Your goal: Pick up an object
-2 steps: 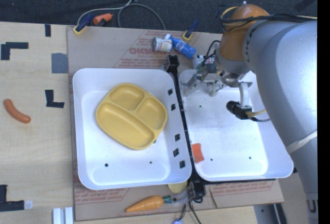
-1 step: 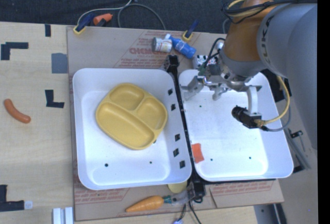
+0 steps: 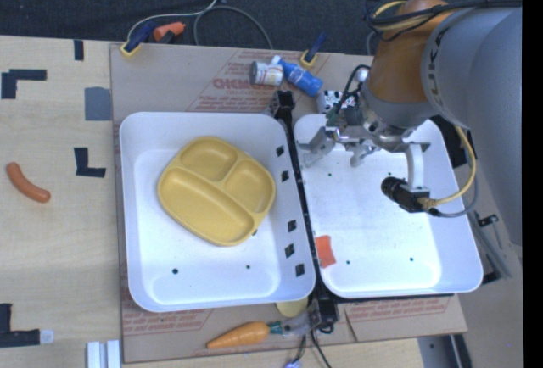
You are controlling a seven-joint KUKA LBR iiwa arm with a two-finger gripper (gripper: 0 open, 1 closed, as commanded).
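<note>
Cardboard covered the desk (image 3: 170,78) under two white bins. A yellow divided plate (image 3: 217,188) lay tilted in the left bin (image 3: 136,214); a small orange block (image 3: 325,252) sat in the right bin (image 3: 450,273). Over that bin's far-left corner the arm (image 3: 458,61) bent down, its pincer (image 3: 339,146) spread open, gripping nothing.

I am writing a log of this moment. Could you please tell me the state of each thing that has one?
Yellow divided plastic plate: flat in the left white bin, right side up.
Small orange flat piece: lying in the right white bin, untouched.
Two-finger gripper: over the right bin, holding nothing.
</note>
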